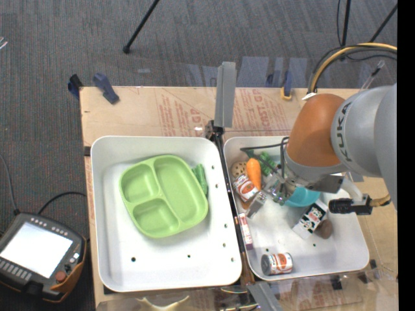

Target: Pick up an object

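Leftmost, left bin (110, 251) holds a green divided plate (163, 195). Right bin (353, 254): carrot (253, 173), can (277, 263), carton (312, 218) crowded close. Gripper (269, 196) low beside the carrot; finger state: cannot tell. Risk: clutter could nudge the target, spoiling the grasp. Plywood bench (149, 112), grey carpet (65, 37) beyond.

The grey arm (363, 135) bears the word KUKA.
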Controlling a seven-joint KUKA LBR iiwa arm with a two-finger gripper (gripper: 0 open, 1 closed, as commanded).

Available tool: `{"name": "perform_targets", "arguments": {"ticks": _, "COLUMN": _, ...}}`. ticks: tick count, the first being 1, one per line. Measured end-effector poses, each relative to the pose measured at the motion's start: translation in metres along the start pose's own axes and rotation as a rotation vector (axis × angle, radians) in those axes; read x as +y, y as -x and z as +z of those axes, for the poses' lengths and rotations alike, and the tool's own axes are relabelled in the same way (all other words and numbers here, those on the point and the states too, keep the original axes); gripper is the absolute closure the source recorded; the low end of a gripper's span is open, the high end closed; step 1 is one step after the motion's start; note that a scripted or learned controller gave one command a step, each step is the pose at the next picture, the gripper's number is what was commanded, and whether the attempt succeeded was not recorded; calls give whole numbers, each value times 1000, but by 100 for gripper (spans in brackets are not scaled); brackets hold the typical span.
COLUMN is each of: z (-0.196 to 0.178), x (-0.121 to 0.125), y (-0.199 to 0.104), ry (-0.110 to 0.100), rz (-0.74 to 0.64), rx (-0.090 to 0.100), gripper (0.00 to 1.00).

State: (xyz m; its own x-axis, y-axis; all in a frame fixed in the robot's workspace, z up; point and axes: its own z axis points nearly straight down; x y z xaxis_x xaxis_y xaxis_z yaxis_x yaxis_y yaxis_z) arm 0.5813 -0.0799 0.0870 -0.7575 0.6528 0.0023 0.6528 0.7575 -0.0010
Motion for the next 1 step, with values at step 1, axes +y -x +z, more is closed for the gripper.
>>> {"name": "perform_targets", "arguments": {"ticks": 1, "z": -1, "x": 22, "y": 38, "ry": 1, "rz": 150, "rx": -2, "gripper": 0}}
